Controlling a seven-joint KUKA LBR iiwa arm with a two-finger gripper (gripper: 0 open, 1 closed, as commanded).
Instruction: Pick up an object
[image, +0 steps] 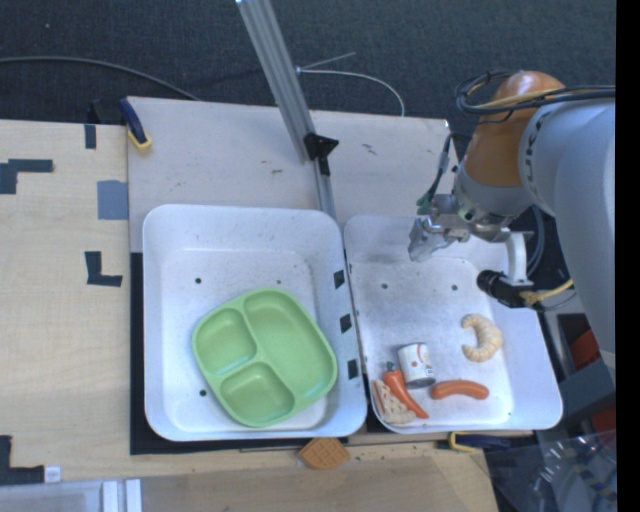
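The right bin (400, 285) holds several small objects near its front: a pale croissant-like piece (482, 338), a red sausage (460, 390), a small white and grey cup (415, 363), an orange carrot (403, 392) and a striped wedge (392, 404). My gripper (428, 240) hangs over the far edge of the right bin, well behind those objects, with nothing visibly held.
The left bin (170, 250) holds a green divided plate (264, 356). A slanted metal pole (288, 85) rises behind the bins. A brown item (322, 454) lies on the bench in front of the bins. A blue and yellow clamp (134, 124) sits at the far left.
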